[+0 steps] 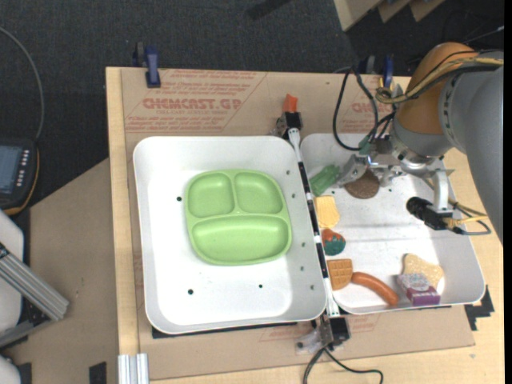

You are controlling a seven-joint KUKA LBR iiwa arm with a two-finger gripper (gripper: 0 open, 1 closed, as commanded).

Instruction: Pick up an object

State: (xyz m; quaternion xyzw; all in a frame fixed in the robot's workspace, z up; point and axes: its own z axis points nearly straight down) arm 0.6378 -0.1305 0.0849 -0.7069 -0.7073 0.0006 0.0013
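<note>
Over right bin [472, 282], gripper [362, 166] low beside brown disc [362, 187], near green block [324, 178]. Jaw state: cannot tell. Approach step judged; next needs closing squarely on disc.

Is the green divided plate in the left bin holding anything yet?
Empty. All three compartments of the green divided plate show bare green. The food pieces, including the orange sausage, lie in the right bin.
</note>
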